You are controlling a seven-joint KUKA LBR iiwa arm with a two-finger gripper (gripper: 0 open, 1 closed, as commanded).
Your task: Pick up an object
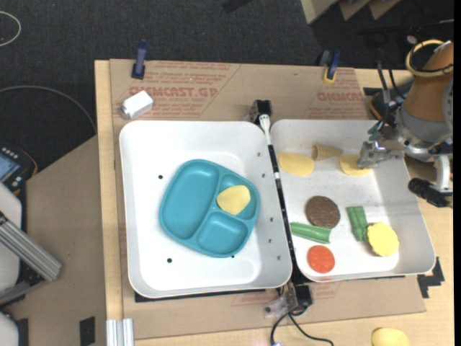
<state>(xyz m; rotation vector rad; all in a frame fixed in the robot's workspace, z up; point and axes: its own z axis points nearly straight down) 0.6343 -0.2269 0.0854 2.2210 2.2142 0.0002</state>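
Observation:
The right bin (403,193) holds several toy foods: a yellow piece (295,164), a small tan cone (326,151), a brown round patty (322,211), a green bean (310,231), a short green piece (356,222), a yellow lump (382,238) and a red tomato (321,259). Another flat yellow piece (351,167) lies near the bin's back right. My gripper (371,153) hangs low just above and right of that piece, at its edge. The grey wrist hides the contact.
The left bin (144,157) bears a blue divided plate (191,207) with a yellow item (233,199) in one compartment. A white block (137,104) and two blue clamps (139,60) (331,67) sit on the cardboard behind. A black clip (263,110) joins the bins.

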